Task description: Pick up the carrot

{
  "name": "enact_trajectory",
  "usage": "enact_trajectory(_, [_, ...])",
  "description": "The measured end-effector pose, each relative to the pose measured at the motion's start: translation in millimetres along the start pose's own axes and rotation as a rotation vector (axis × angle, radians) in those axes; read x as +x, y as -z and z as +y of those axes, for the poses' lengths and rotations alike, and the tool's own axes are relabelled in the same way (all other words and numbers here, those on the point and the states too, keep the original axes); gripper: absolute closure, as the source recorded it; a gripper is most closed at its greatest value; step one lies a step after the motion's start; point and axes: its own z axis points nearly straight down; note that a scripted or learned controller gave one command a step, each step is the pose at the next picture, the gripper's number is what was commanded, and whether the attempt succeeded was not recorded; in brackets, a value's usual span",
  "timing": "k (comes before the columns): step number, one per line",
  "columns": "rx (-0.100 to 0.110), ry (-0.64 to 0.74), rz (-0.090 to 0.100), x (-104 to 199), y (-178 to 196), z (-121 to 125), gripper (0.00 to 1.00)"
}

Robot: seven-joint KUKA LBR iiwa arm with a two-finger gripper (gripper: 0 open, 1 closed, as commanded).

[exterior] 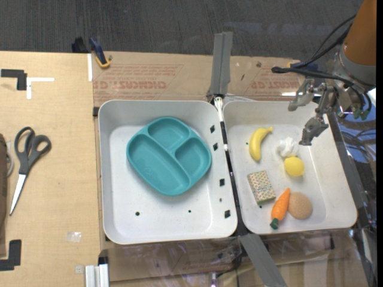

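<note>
Since carrot (280, 207) looks light, stiff, smooth plastic, I'd pinch mid-body across width; egg (300, 206) touching right side. My gripper (312, 130) hovers near lemon (294, 166), spread/pressed: cannot tell.

Dark grey carpet-like floor (149, 11) ran across the top, 10 to 2 o'clock. A light wood bench (48, 232) filled the 9 o'clock side, w/ scissors (25, 160) lying flat on it and black corner marks (15, 79) nr 10 and 7 o'clock. Brown cardboard (155, 79) w/ red print lay at 12 o'clock, a blue clamp (99, 52) at its left end. Light was even, w/ soft shadows.
</note>
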Motion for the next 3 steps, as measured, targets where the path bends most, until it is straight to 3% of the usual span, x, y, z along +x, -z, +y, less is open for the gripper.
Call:
enact_trajectory(1, [0.000,0.006,0.001,2,-145,-7,0.00])
enact_trajectory(2, [-0.001,0.260,0.001,52,-197,-13,0.00])
enact_trajectory(3, [0.000,0.264,-0.003,50,-187,-11,1.00])
